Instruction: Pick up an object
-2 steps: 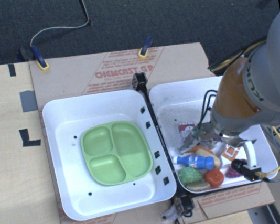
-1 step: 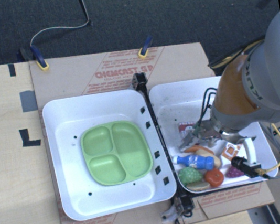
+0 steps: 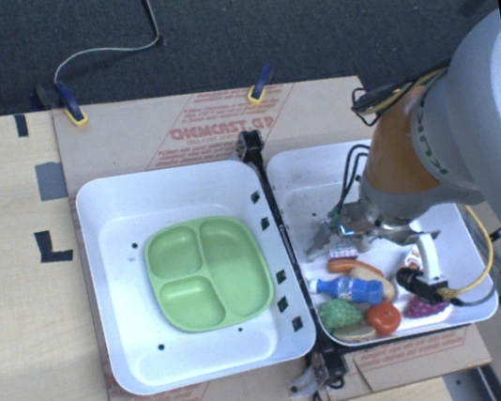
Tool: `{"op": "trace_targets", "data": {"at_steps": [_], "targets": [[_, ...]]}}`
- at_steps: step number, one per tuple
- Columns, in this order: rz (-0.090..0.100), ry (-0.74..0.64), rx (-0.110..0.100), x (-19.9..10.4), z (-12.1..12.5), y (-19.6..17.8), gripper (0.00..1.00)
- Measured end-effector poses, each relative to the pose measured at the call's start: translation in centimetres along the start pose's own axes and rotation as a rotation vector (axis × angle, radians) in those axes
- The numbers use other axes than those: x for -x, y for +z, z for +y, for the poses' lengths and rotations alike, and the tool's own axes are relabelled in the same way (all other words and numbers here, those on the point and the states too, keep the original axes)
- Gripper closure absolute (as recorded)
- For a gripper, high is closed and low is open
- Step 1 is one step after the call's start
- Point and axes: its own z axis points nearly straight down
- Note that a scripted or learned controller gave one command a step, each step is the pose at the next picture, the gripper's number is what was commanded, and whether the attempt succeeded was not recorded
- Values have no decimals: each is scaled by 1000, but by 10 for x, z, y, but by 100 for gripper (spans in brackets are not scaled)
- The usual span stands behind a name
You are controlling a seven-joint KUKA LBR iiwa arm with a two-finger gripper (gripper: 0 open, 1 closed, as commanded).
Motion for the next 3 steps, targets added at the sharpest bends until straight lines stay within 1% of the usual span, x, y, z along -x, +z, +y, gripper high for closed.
{"op": "trace_targets", "data": {"at_steps": [1,2,3], "targets": [[0,0,2,2,-30,0,0],[0,0,2,15,46,0,0],[-2,0,0,16,45,-10,100]]}}
